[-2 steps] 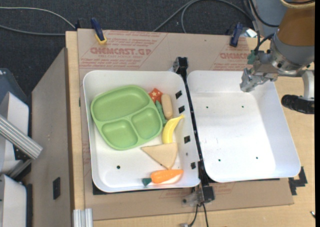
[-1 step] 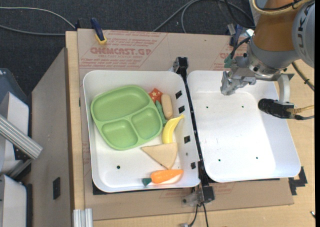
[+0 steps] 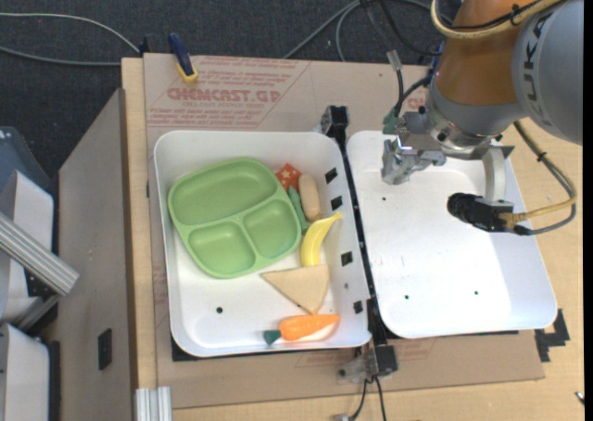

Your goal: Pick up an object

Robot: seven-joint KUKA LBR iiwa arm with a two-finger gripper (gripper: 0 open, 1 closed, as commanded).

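Toy food is what there is to pick, all of it in the left bin (image 3: 185,317) at the frame's centre-left, well apart from the gripper (image 3: 400,167). That metal gripper hangs over the upper left corner of the right bin (image 3: 482,303); whether it is apart or together cannot be told from this angle. Above it sits the arm's glossy orange band (image 3: 491,11) and matte grey shell. Both bins are shallow, smooth white plastic with rounded corners. In the left bin lies a pale green divided plate (image 3: 232,215) with three compartments. Beside its right edge are a small red piece (image 3: 289,174), a tan sausage-shaped piece (image 3: 309,197) and a curved yellow banana (image 3: 317,238). Below them rest a flat beige wedge (image 3: 301,287) and an orange carrot (image 3: 308,326). Brown cardboard (image 3: 232,85) underlies everything.
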